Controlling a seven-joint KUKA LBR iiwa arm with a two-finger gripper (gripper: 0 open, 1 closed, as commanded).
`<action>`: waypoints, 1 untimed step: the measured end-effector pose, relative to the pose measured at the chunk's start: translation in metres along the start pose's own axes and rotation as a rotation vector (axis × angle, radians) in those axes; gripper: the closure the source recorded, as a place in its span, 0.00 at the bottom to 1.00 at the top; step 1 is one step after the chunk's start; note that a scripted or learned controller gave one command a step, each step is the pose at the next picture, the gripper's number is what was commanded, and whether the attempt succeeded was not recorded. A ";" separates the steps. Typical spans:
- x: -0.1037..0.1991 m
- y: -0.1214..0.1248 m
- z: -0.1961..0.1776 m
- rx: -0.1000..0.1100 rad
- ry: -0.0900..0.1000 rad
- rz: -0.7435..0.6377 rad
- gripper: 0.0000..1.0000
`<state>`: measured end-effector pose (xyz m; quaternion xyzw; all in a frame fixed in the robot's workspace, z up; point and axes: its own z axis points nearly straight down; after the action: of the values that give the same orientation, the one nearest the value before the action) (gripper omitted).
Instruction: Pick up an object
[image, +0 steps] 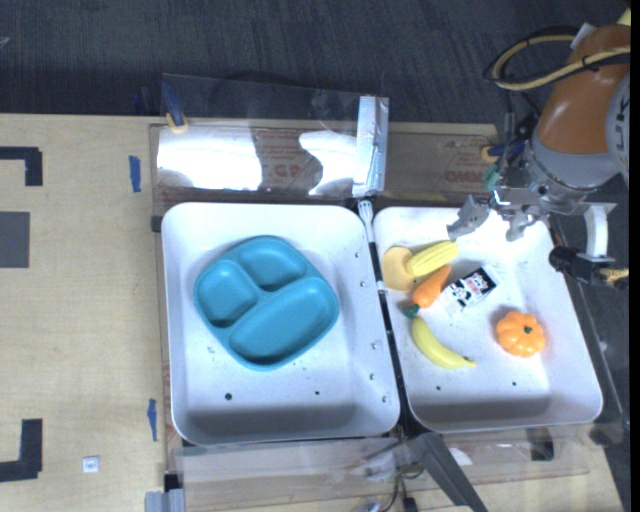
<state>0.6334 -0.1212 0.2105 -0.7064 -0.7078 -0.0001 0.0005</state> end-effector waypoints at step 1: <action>0.001 -0.002 0.123 -0.008 -0.002 -0.041 0.00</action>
<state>0.6310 -0.1198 0.0879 -0.6919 -0.7220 -0.0021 -0.0031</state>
